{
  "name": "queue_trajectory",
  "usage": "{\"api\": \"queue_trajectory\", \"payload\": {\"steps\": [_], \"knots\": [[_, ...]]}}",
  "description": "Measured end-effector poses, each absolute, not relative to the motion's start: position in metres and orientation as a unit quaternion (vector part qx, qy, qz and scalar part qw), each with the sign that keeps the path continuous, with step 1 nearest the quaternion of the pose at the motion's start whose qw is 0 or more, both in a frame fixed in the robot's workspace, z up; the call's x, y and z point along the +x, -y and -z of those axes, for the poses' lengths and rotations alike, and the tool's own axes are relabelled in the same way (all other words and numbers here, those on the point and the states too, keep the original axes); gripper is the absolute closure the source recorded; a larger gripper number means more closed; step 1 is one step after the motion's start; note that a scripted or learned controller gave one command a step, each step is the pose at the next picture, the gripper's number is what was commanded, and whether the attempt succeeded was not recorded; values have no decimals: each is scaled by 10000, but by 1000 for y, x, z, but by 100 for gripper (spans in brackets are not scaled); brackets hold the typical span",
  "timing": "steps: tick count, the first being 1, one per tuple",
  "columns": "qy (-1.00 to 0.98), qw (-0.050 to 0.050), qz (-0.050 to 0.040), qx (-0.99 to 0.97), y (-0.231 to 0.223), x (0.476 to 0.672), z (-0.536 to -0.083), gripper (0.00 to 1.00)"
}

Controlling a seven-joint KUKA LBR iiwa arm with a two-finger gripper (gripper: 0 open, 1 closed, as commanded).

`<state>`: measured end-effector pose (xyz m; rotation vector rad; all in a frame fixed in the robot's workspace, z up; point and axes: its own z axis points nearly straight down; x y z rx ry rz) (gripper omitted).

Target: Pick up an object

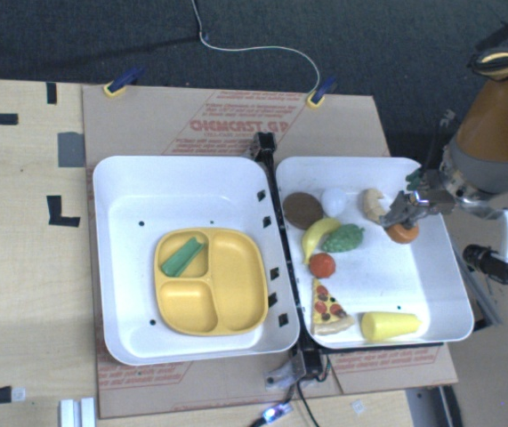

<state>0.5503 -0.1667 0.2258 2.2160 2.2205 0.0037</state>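
As the gripper (405,210) hung low over the far right part of the right bin (431,283), it sat directly against a small orange object (403,232), which appeared to be the piece chosen for lifting. Whether the gripper was released, clenched or grasping could not be told from this slanted view, nor whether the orange piece was actually between its tips.

Handling note: the step would likely go best with the tips straddling the orange piece squarely, low enough to catch its widest part, then a straight rise; the bin wall lay just to the right, so any sideways drift risked a knock.

Item, orange object: small, rounded, bright orange, partly covered by the gripper; it lay on the bin floor near the right wall, just right of a pale beige lump (374,204).

Other contents, right bin: brown disc (302,208) and white ball (334,202) at the far side; banana (317,236), green leafy piece (343,237) and red tomato (322,264) toward the middle; pizza slice (327,310) and yellow block (390,326) at the near side.

Left bin (129,238): yellow divided plate (227,283) bearing a green strip (181,257) in its far left compartment.
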Motion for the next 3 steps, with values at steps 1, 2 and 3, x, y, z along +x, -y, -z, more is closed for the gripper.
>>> {"api": "queue_trajectory", "payload": {"steps": [1, 2, 3], "knots": [[-7076, -6, 4, 7066, 166, 550, -224, 100], [-7092, -5, -5, 7050, 130, 580, -226, 100], [-7096, -3, -8, 7047, 85, 610, -232, 100]]}}
